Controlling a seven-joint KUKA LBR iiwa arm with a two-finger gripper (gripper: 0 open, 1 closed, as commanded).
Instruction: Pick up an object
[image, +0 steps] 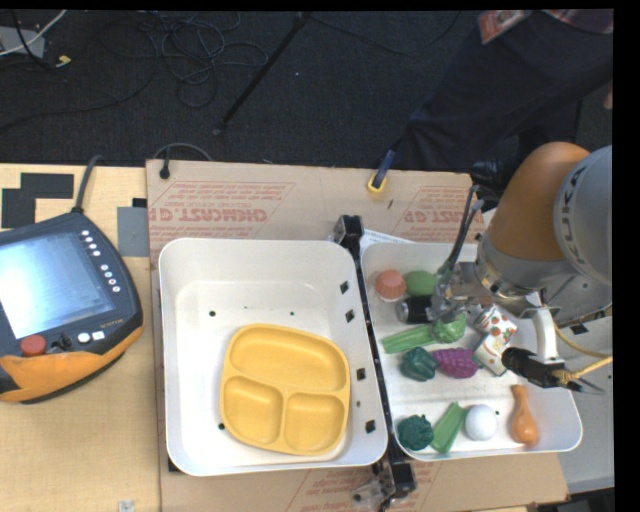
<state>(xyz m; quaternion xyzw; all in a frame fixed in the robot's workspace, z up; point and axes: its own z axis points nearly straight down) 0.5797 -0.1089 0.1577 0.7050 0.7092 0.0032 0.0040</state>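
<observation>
Lowered into the right bin (570, 435), among toy food: gripper (447, 303), grip state impossible to tell. Just beside it, a green leafy piece (449, 329); beyond that, purple grapes (457, 362). Near the bin's front edge, a white ball (481, 422) and an orange drumstick (523, 416). Left of the bin, a yellow tray (285, 388).

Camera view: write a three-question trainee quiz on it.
1. True or false: the yellow plastic three-compartment tray lies in the left white bin.
2. Which sits nearest the right white bin's front edge?
A. purple toy grape bunch
B. white ball
C. pink round toy
3. Fill in: the two-finger gripper hangs over the ____ bin.

Key: 1 true; 2 B; 3 right.
</observation>
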